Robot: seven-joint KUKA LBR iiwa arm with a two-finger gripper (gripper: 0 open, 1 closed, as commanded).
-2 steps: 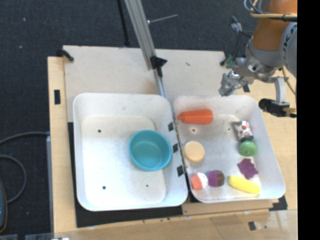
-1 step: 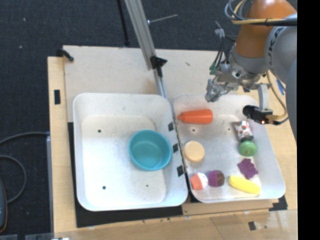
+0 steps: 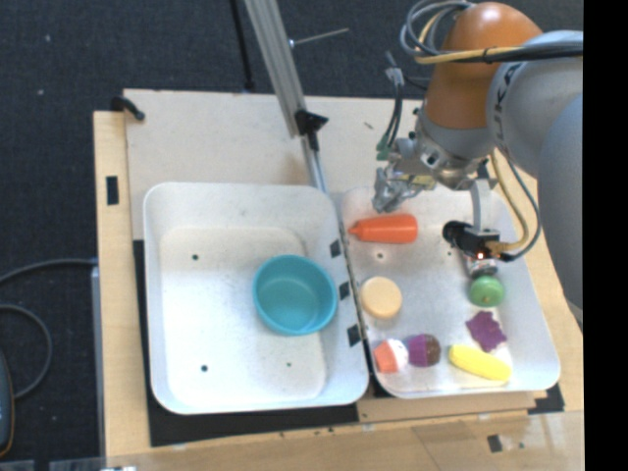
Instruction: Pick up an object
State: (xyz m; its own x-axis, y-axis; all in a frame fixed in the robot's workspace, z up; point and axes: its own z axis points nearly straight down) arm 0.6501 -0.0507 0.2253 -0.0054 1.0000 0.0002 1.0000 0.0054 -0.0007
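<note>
1. Hanging over the far left corner of the right bin [image 3: 432, 275], the gripper [image 3: 390, 196] points down, with the orange band of the arm [image 3: 473, 62] above it to the right.
2. Claw state: cannot tell from this angle. Nothing can be seen gripped in it.
3. Nearest thing is the orange carrot [image 3: 385, 229]. It lies flat on the floor of the right bin, lengthwise left to right, just below the gripper tip in the view. Whether they touch is unclear.
4. Pale round disc [image 3: 381, 297] sits in the right bin near the left wall, nearer the camera than the carrot and apart from it.
5. Green ball [image 3: 485, 289] is on the right side of the right bin, with a purple piece [image 3: 486, 329] just in front of it.
6. Yellow banana-shaped item [image 3: 479, 362] lies at the near right corner, just below the purple piece.
7. Dark maroon round item [image 3: 424, 349] and a red-and-white item [image 3: 391, 355] sit side by side along the near edge and look to be touching.
8. Left bin [image 3: 196, 292] holds one blue bowl [image 3: 294, 294], upright with its opening up, towards the right wall.
9. Both bins sit side by side on the pale bench [image 3: 196, 135].
10. A slanted metal pole [image 3: 275, 47] runs from the top of the view down to the gap between the bins.
</note>
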